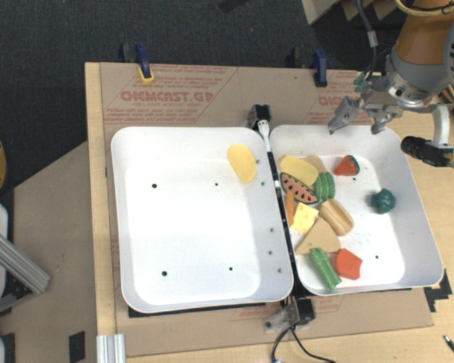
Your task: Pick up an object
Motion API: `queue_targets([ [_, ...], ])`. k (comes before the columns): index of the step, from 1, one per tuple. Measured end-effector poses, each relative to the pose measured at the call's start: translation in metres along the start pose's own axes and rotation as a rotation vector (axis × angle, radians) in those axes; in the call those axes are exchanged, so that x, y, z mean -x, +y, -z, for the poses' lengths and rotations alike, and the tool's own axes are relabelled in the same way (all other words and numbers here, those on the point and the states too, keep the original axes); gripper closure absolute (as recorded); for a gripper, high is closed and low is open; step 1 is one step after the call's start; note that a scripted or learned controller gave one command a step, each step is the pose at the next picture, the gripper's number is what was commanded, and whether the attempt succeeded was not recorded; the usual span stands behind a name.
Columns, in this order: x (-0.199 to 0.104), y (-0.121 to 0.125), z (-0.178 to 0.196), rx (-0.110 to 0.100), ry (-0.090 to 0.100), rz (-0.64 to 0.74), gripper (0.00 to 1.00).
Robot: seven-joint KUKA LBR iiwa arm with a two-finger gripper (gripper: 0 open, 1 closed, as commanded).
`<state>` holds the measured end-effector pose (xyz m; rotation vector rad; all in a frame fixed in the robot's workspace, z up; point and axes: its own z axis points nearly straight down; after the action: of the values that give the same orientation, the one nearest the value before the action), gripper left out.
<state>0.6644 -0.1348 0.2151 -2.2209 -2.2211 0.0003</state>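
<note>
So the gripper (361, 117) hangs with fingers spread and nothing in them over the right bin's (424, 237) far rim, probably staging a drop toward the strawberry (347, 166) just inside it.

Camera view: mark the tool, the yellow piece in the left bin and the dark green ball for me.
tool (361, 123): camera view, midway between its two open fingertips.
yellow piece (242, 162): camera view, middle of its top.
dark green ball (382, 200): camera view, its centre.
</note>
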Motion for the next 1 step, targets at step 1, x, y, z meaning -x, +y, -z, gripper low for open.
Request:
queue_targets([
  [1, -0.1433, -0.0136, -0.0323, -0.005, 0.006, 0.014, 0.00],
])
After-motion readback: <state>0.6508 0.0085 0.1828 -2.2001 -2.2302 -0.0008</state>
